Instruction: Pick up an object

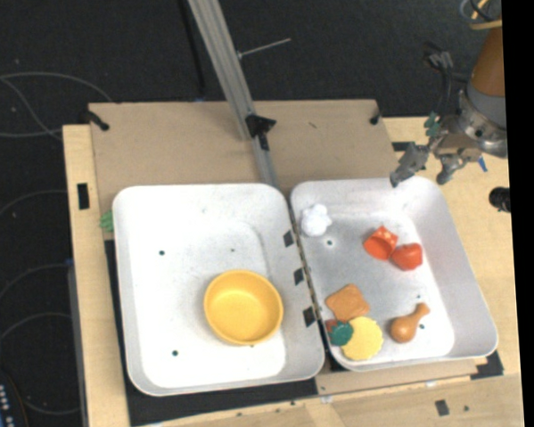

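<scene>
- The arm is reaching in from the right, its orange band showing at the upper right edge, and the end effector (422, 166) is hanging over the far right corner of the right bin (460, 243).
- Its two fingers are standing apart, one toward the bin's rim and one further right, with nothing between them.
- The right bin is holding a scatter of small things, all of them well apart from the end effector: a white puffy object (315, 219) is lying near the bin's left wall, and two red pieces (394, 249) are sitting just beside each other around the middle.
- Toward the near edge, an orange-brown block (347, 301) is lying just above a yellow round piece (364, 338), which is touching a small green piece (342, 333) on its left.
- A brown drumstick-shaped toy (408, 323) is resting just to the right of the yellow piece.
- The left bin (161, 231) is carrying a yellow bowl (243, 307), sitting upright near its front right part.
- Both bins are sitting side by side on the tan worktop (174, 142), and a grey metal post (228, 67) is slanting up from behind them.
</scene>
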Controlling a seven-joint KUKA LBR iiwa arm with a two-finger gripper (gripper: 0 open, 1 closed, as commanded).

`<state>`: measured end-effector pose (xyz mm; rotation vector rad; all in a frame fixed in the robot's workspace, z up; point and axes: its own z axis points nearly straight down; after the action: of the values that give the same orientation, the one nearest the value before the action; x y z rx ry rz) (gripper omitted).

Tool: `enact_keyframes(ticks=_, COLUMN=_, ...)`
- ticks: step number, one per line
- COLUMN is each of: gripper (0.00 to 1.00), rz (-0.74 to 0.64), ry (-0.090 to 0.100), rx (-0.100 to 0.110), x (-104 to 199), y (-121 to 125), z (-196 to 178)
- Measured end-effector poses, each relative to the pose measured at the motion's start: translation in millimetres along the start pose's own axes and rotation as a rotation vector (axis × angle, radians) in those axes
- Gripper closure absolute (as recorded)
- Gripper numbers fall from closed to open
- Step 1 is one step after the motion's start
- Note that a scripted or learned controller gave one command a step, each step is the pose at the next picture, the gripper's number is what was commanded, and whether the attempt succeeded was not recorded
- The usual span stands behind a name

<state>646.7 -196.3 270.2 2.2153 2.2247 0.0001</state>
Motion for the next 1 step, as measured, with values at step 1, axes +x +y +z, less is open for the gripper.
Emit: enact_keyframes(ticks=1, gripper=0.0, rz=0.0, ry=-0.002, rx=0.001, x=-0.7, y=-0.2, z=-0.1)
